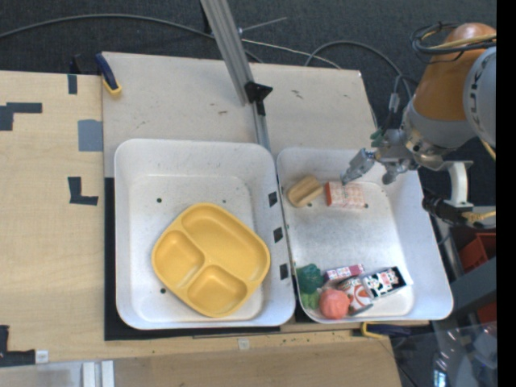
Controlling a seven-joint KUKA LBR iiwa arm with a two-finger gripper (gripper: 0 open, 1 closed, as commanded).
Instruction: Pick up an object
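My gripper [372,168] hangs over the far right part of the right bin [423,240], its two fingers spread open with nothing between them. Just below and left of it lies a small pink-and-white box [347,195]. A tan bread roll [304,190] lies to the left of that box. At the bin's near edge sit a green toy [310,278], a red-orange ball [334,303], a small pink carton [344,272] and a black-and-white packet [382,283], packed close together.
The left bin [137,168] holds a yellow divided plate [211,258]. A grey metal pole [234,47] slants down to the ridge between the bins. Cables run across the dark floor behind the bench.
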